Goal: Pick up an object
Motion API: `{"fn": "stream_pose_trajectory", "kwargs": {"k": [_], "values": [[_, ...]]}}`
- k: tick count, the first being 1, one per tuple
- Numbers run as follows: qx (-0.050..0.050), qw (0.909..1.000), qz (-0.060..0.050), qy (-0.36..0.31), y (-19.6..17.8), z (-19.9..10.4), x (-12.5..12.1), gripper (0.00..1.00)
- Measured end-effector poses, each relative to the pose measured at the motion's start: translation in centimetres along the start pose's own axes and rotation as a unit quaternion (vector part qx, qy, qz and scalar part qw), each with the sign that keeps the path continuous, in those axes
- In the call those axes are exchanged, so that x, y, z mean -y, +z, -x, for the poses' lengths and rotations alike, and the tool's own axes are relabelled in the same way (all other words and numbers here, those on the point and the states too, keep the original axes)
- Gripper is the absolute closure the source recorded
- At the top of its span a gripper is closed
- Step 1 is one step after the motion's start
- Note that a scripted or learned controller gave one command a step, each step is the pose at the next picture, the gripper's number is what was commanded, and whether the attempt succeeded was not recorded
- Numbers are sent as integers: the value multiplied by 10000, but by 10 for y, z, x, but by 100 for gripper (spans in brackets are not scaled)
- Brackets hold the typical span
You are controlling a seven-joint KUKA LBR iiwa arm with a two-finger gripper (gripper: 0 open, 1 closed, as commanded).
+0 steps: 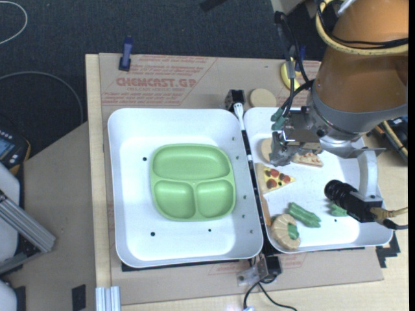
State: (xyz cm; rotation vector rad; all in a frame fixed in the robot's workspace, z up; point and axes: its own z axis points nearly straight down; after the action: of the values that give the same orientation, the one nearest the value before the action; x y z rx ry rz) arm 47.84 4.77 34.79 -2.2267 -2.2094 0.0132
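Gripper (280, 153) sits low in the right bin (363, 238); can't tell its grip state, view too cluttered. Pizza slice (275, 177) lies just below it, green piece (303, 214) further down. Left bin (123, 193) w/ green tray (192, 181). Cardboard-topped bench (162, 83), dark carpet (58, 18).

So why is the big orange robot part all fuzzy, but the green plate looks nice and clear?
In the camera view, the arm's orange band sits close to the lens, so it looks soft and blurred, with bright light washing over its top; the green plate lies farther down in the left bin, sharp and evenly lit; the pizza slice is clear too, beside the darker gripper.
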Motion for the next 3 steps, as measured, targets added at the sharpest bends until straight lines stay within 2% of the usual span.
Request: {"fn": "stream_pose_trajectory", "kwargs": {"k": [1, 2, 3], "values": [[-13, 10000, 60, -32, -12, 3, -1, 100], [-13, 10000, 23, -27, 12, 12, -1, 100], [-25, 9999, 71, -76, -25, -62, 0, 100]]}}
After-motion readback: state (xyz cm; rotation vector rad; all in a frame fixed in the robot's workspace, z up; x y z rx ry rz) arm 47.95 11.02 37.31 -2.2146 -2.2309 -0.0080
